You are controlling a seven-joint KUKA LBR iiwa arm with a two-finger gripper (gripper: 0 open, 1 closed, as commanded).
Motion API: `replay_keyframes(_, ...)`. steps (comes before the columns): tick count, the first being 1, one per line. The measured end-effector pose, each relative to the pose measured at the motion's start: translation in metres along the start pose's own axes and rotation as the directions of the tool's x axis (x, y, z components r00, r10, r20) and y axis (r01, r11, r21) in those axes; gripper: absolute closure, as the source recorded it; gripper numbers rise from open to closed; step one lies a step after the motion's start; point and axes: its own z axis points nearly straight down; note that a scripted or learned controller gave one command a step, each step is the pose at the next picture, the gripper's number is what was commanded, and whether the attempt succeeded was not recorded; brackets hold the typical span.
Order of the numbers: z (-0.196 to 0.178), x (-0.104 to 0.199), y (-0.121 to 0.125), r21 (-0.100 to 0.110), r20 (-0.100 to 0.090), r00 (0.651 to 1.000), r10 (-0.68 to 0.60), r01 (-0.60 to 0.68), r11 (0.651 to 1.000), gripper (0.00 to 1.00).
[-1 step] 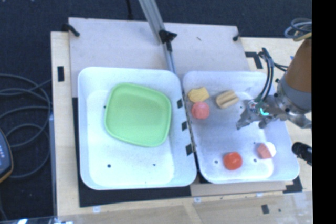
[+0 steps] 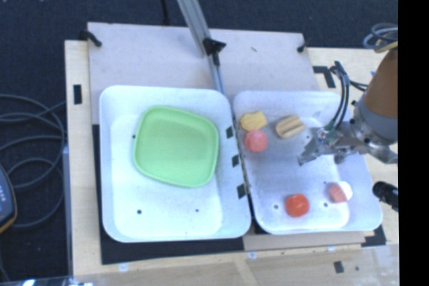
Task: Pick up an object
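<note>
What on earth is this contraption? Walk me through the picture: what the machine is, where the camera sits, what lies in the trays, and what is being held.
One camera sits fixed above a bench and looks down at a slant. The machine is a robot arm, grey with an orange band, reaching in from the right. At its end is its hand, which hangs over the right bin.

Two shallow white bins sit side by side. The left bin holds a green plate. The right bin holds five small things: a yellow piece, a tan piece, a pink ball, a red ball and a pink-and-white piece.

Its job is to pick up an object. I see nothing between the fingers; whether they are open or shut is too blurred to tell.
</note>
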Motion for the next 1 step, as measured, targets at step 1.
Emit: replay_keyframes(1, 0.0430, 0.0021, 0.0036, 0.003, 0.000, 1.000, 0.000, 0.000, 1.000, 0.00)
